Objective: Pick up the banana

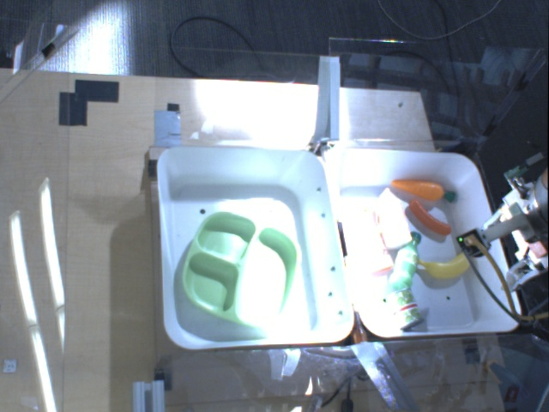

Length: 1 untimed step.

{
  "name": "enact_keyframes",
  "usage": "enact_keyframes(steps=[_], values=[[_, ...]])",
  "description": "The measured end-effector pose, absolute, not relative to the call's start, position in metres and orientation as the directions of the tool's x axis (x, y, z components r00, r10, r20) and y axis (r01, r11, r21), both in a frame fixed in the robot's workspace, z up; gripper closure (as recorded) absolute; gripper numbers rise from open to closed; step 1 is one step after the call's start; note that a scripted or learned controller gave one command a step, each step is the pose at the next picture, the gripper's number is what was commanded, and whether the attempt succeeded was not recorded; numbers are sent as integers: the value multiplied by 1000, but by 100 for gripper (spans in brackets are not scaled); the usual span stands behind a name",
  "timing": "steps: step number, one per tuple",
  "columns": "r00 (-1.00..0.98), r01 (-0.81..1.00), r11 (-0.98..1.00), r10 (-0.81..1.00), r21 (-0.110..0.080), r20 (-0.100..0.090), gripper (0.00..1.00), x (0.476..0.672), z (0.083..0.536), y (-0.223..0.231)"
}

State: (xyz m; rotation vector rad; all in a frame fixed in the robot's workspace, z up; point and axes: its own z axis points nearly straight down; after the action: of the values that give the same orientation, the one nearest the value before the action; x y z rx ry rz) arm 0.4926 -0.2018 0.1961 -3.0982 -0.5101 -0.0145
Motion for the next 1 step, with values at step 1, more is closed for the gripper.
enact_keyframes(steps=[1], values=[[977, 215, -977, 215, 1, 3, 0, 488, 267, -205]])
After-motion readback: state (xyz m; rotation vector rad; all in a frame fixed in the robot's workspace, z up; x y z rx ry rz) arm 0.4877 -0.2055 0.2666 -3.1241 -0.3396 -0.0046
